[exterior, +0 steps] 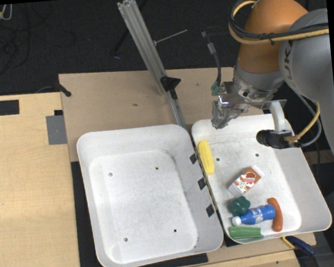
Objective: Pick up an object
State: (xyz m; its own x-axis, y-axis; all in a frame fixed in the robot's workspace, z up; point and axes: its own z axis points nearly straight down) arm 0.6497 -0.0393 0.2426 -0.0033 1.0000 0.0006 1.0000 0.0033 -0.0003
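The pincer hung over the far rim of the right bin, close to that bin's far left corner, under the arm's orange band. Whether it was released or clenched could not be told: its tip was a dark, small shape against the white rim. Nothing was seen in its grasp.

Every thing that could be picked lay in the right bin, nearer the camera than the pincer. The corn was closest, just below the pincer and slightly to its left, lying lengthwise along the bin's left wall. Farther toward the camera and a little to the pincer's right lay a red and white carton, tilted. Beyond that, near the bin's near edge, sat a cluster well apart from the pincer: a dark green lump, a blue bottle on its side just beside the lump, a red sausage at the bottle's right end, and a green pod lying along the near wall.

The left bin stood to the pincer's left. A metal rail slanted across the bench behind and to the left of the pincer.
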